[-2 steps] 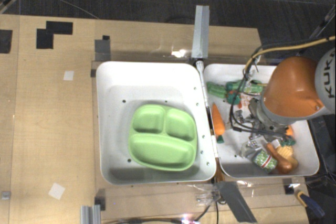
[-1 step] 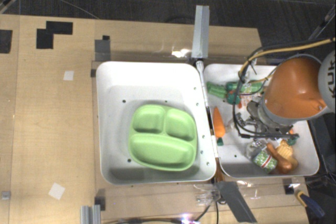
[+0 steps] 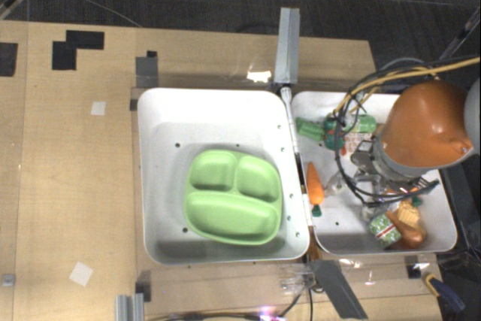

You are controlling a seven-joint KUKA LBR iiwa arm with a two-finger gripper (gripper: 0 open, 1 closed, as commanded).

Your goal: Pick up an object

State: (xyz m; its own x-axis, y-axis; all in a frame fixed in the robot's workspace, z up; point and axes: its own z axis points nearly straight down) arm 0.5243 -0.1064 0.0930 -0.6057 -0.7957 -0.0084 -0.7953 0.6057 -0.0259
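The arm's orange band and grey wrist hang over the right bin, hiding the gripper beneath them. An orange carrot lies against the bin's left wall. A green bottle-shaped item rests near the back of the bin, half under the cables. At the front right, a green and white packet sits beside a tan and brown food item, both just below the wrist.
The left bin holds a light green divided plate. A grey metal post stands behind the wall between the bins. Black and yellow cables loop over the back of the right bin.
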